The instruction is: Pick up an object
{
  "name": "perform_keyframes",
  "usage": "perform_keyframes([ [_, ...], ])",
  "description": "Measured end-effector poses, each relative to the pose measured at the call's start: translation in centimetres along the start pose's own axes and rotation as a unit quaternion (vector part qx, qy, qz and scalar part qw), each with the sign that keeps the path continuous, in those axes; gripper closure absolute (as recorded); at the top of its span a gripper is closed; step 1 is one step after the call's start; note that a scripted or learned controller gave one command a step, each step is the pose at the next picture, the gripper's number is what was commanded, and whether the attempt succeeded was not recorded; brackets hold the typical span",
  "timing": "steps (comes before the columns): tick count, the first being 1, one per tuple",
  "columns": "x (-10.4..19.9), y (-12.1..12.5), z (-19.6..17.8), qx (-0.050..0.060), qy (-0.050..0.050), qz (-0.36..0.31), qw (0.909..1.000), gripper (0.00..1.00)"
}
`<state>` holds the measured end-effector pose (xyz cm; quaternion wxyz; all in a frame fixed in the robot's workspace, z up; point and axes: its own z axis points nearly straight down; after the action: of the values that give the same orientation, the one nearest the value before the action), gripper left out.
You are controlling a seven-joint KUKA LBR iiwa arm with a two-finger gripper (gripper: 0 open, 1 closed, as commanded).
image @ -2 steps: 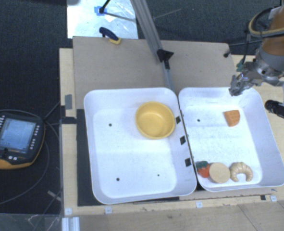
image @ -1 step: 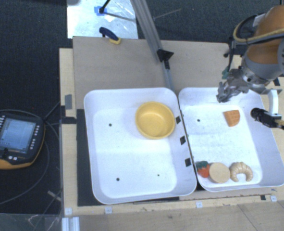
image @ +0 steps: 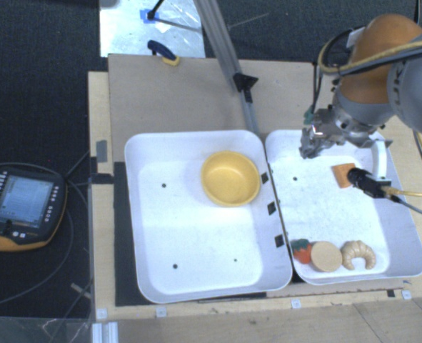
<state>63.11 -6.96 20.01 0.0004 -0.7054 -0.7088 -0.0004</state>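
Tool (image: 312,148), finger state indeterminate, hovers over the right bin's (image: 403,224) far end; nearest candidate, an orange block (image: 341,174), lies just right, so shift right before descending.

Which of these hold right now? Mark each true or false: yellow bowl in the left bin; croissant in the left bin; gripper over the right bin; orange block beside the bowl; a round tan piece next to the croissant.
1. The yellow bowl sits in the left bin. True.
2. The croissant lies in the left bin. False: it lies in the right bin, near its front edge.
3. The gripper is over the right bin. True.
4. The orange block lies beside the bowl. False: it is in the right bin, by the arm.
5. A round tan piece lies next to the croissant. True.
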Motion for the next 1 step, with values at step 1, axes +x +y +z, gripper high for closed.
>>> perform_keyframes([
  [1,4.16,-2.05,-0.45,0.0,0.0,0.001,1.0,1.0],
])
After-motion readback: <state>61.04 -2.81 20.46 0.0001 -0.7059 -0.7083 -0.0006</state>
